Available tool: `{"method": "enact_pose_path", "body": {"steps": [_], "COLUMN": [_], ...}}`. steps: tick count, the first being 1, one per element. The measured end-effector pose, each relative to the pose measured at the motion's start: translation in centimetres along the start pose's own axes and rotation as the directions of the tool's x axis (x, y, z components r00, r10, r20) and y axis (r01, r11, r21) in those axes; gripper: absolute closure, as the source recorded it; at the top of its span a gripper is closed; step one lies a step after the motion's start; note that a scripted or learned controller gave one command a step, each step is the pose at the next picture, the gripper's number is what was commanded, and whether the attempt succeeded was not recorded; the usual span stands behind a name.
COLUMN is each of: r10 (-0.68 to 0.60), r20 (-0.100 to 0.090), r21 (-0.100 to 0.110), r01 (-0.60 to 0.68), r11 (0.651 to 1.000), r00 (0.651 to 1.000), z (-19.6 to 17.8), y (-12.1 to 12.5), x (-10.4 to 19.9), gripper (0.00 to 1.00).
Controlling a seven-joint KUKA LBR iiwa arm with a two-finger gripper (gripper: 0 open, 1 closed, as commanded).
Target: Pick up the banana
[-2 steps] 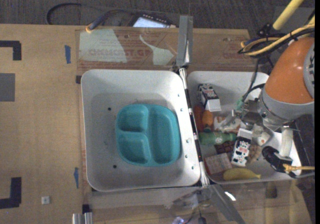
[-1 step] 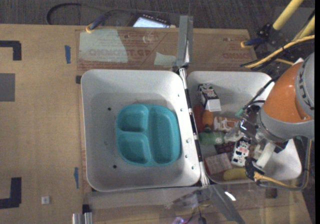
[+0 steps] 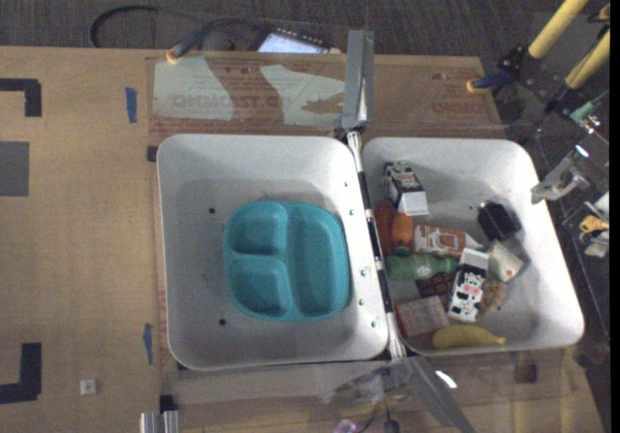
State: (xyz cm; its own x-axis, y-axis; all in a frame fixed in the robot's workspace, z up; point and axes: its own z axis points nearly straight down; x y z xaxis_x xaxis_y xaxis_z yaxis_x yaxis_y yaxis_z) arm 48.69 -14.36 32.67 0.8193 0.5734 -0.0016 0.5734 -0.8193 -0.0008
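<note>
The banana (image 3: 468,336) is yellow and lies flat along the front wall of the right bin (image 3: 549,271), near its front middle. A white carton with black spots (image 3: 467,293) stands just behind it. A brownish flat packet (image 3: 419,315) lies close to its left end. A small beige piece (image 3: 495,296) sits behind its right end.
More clutter fills the right bin's left half: a green item (image 3: 418,266), an orange item (image 3: 387,225), a printed carton (image 3: 441,240), a small black-and-white box (image 3: 405,184) and a black object (image 3: 498,220). The left bin (image 3: 184,228) holds a teal divided plate (image 3: 288,260). Yellow poles (image 3: 572,0) stand at the top right.
</note>
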Motion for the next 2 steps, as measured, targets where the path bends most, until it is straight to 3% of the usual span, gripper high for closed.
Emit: {"method": "enact_pose_path", "body": {"steps": [1, 2], "r10": [-0.030, 0.262], "r20": [0.000, 0.002], "r21": [0.000, 0.005], "r01": [0.030, -0.262], "r11": [1.000, 0.965], "r00": [1.000, 0.965], "z": [-10.8, 16.2], "y": [6.9, 6.0], "x": [-4.2, -5.2], "gripper": [0.00, 0.00]}}
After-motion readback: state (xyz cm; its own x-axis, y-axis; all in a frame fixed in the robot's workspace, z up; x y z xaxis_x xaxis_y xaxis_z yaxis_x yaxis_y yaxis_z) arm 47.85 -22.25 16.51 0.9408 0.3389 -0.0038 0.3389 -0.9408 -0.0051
